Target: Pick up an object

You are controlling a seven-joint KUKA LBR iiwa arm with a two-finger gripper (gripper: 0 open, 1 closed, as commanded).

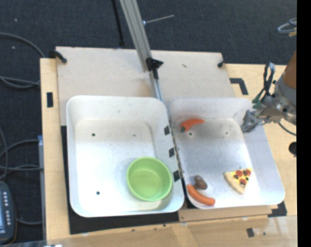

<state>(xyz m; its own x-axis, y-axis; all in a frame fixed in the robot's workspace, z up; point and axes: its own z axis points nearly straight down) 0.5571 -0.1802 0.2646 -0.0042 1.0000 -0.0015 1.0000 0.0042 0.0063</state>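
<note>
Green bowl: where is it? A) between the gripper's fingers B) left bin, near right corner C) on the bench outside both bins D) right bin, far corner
B: the green bowl sits in the left bin, toward its near right corner, away from the gripper at the right bin's far right edge.

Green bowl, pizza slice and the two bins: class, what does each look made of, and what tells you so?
Green bowl: probably plastic, judging by its uniform lime colour and smooth, dull sheen. Pizza slice: seemingly a moulded toy, plastic or rubber, with flat tan colour and red dots. Left bin and right bin: apparently white plastic with rounded corners, matte and grey-scuffed.
</note>
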